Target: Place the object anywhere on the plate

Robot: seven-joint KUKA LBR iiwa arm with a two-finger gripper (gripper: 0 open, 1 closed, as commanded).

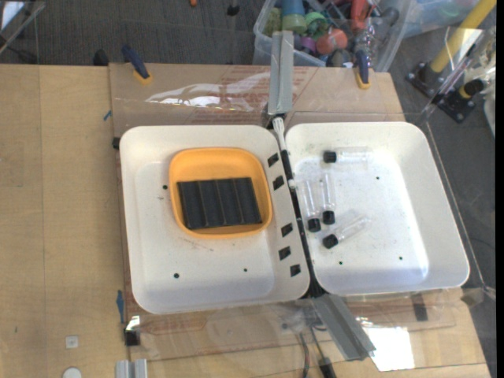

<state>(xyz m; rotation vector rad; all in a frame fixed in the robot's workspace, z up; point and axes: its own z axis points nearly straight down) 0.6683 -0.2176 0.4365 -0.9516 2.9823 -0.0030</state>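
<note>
In the camera view, two shallow white bins sit side by side on the wooden surface (55, 211). The left bin (157, 270) carries an orange plate (187, 165) with rounded corners, placed a little above the bin's middle. On that plate lies a black ribbed slab (219, 203). It is flat and wholly inside the rim, and it covers most of the plate's floor. The right bin (398, 211) holds several clear vials with black caps. One vial (345, 157) lies near the upper part. A small cluster of vials (319, 199) lies close to the divider between the bins, and another vial (345, 231) lies just below that cluster at a slant. All of them are well apart from the plate. Beyond the bins, a clear tub of coloured toys (339, 14) stands off the surface at the top of the view. Whether the fingers are wide or narrow cannot be told from this view. If the black slab is the task's object, the placing looks already done, since it rests squarely on the plate and nothing is left to correct. If a vial is meant instead, the task is at its start. The next move would then be a descent into the right bin and a grasp across a vial's slim body. The vial would then be carried over the divider and set down on the little orange rim left bare, or on top of the slab. The round vials may well roll.
</note>
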